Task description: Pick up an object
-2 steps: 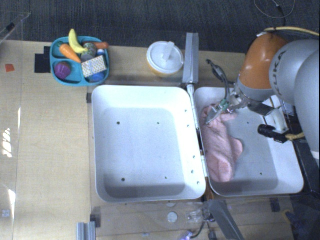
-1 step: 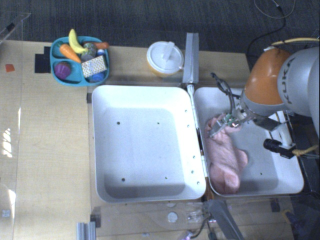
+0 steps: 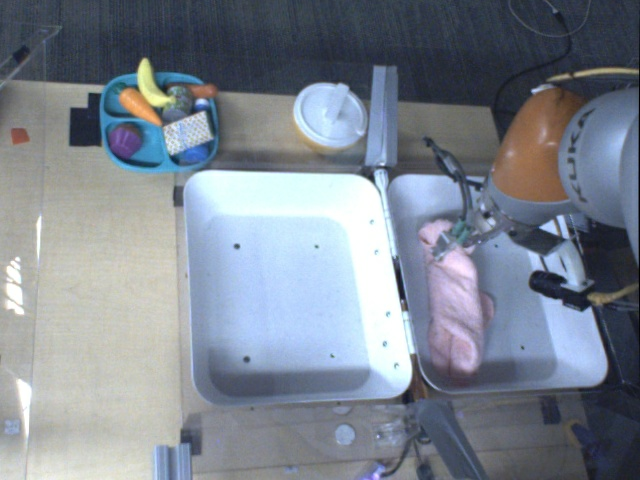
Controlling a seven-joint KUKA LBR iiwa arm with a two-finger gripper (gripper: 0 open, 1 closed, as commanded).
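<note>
End effector (image 3: 462, 232) at the top of a pink rolled cloth (image 3: 455, 308) in the right bin (image 3: 560, 368).

Taking the right bin as landmark: far to its upper left on the desk (image 3: 90, 298) sits a blue tray (image 3: 150, 158) of toy food; nearer, a white lidded cup (image 3: 330, 115); directly left, touching, the left bin (image 3: 290, 288). The cloth lies lengthwise along the right bin's left half. The end effector meets the cloth's upper end; whether it is open or gripping, I cannot tell. The orange-banded arm (image 3: 540, 158) overhangs the bin's upper right corner.
</note>
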